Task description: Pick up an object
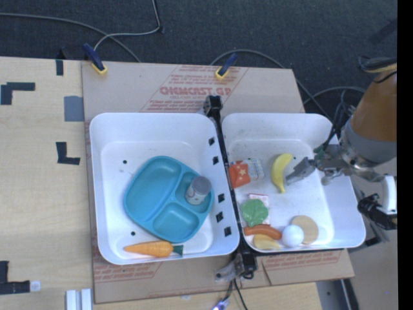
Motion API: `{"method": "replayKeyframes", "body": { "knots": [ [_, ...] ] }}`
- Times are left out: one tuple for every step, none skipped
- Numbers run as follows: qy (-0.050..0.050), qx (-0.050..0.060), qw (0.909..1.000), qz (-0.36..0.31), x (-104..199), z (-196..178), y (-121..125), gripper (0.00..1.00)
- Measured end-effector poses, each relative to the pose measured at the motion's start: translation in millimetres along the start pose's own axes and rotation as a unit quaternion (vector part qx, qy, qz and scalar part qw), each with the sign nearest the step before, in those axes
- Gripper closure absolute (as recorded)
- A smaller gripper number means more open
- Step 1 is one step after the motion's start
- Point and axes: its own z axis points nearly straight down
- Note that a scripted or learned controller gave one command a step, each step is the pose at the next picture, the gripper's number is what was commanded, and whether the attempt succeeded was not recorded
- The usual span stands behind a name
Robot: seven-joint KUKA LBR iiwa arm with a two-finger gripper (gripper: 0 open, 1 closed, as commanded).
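Note:
The right bin (322,126) holds a yellow banana (280,171), a red packet (239,173), a silvery packet (255,168), a green leafy toy (255,211), a red sausage (261,230), a white ball (292,235) and a tan round piece (307,227). My gripper (313,174) hangs low over the right part of this bin, just right of the banana. It is open, its two fingers apart with nothing between them. The left finger's tip is close to the banana's lower end.
The left bin (103,173) carries a blue divided tray (161,199) with a grey cylinder (198,189) on it, and an orange carrot (151,249) lies at its front. Black clips mark the wall between the bins. Cables run over the floor behind the bench.

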Motion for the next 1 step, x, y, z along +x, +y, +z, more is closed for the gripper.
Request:
{"method": "replayKeyframes", "body": {
  "knots": [
    [0.0, -0.003, 1.0, -0.001, 10.8, 122.4, 25.6, 0.0]
  ]
}}
